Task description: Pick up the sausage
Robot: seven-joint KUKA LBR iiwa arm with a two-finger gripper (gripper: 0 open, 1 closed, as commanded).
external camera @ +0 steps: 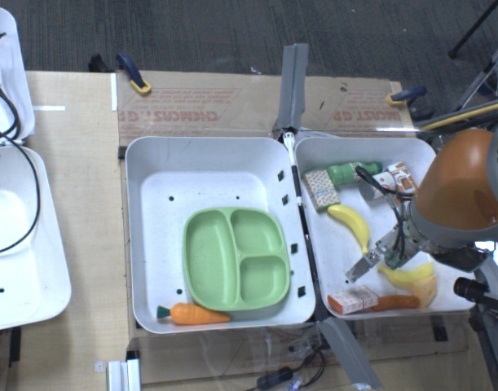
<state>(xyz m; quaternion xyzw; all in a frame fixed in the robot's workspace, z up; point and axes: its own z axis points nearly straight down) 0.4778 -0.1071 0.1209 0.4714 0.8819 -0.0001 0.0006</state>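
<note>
Tool [361, 269] hangs released over the right bin [310, 218]; sausage [394, 302] lies just beside, ungrasped

A pale wooden bench [77, 120] carries two shallow white bins side by side, the left bin [151, 218] and the right bin [314, 243], rims touching.

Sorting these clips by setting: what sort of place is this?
Likely a robotics lab bench: two white bins of toy food like a banana, blue clamps holding a board, and a robot arm.
</note>
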